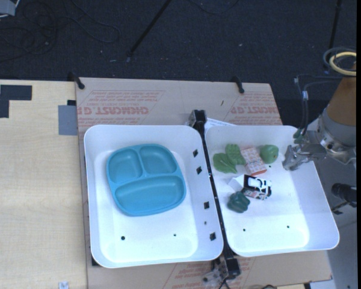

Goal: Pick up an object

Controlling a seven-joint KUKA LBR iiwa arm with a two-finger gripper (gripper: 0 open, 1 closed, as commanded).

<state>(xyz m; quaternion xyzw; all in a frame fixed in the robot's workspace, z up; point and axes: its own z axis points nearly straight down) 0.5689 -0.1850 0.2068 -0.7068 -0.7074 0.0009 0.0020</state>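
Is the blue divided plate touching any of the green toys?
Apart. The camera view shows the blue divided plate in the left bin, green toys in the right bin.

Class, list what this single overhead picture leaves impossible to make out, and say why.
- Gripper, camera view: too small and blurred to judge its state.
- Pink packet print: too small to read.
- Arm: cut off at the right edge.
- Black-and-white toy: too blurred to identify.

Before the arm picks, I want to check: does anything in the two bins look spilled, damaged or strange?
Nothing stands out. The blue divided plate lies flat in the left bin; the small items lie close together in the right bin.
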